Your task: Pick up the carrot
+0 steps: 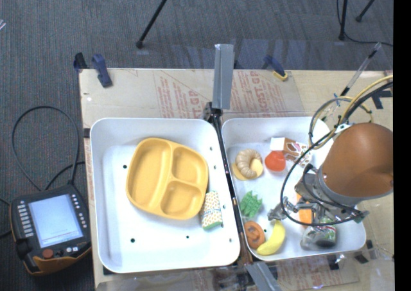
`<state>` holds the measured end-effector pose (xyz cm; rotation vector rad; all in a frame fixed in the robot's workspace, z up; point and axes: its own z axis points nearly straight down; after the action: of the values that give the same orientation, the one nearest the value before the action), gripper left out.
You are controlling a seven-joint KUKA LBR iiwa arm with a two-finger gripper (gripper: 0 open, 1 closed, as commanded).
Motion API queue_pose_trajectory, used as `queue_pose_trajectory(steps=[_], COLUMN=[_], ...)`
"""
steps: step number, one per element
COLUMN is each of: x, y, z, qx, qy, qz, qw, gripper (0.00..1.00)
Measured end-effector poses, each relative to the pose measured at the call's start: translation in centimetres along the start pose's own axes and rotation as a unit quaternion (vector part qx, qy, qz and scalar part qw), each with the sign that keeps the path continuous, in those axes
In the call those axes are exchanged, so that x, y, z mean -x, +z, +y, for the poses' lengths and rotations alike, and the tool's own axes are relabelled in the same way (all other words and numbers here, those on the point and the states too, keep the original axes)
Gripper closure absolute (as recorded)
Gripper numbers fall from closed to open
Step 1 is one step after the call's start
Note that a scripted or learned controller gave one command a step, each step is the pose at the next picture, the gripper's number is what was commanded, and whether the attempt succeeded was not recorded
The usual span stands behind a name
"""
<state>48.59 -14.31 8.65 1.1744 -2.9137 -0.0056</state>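
the grey arm with its orange band (356,158) reached in from the right and hung low over the right shallow white bin (234,130), its jaws (307,214) down near the bin's front right corner. a small orange carrot piece (306,216) sat right at the jaws, but i could not tell whether they were open or closed on it. just left lay a yellow banana (276,238) touching a brown pastry (254,234), with a green leafy toy (251,204), a pale croissant (248,163) and a red tomato (275,161) farther back. the left white bin (103,155) on the worktop held a yellow divided plate (168,178) and a small patterned packet (212,210) beside it.
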Motion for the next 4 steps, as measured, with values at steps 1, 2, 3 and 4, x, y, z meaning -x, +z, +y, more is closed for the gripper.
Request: queue_pose_trajectory(steps=[1,2,3,4], x=[0.3,-0.4,-1.0,-2.3], y=[-0.9,-14.5,-0.4,-13.9], z=[0.1,-1.4,0.2,-5.1], qx=[0.001,-0.003,-0.001,-0.006], qy=[0.0,-0.204,-0.158,-0.209], qz=[-0.001,-0.002,-0.002,-0.002], qw=[1.0,0.979,0.9874,0.978], gripper=[1.0,1.0,1.0,1.0])
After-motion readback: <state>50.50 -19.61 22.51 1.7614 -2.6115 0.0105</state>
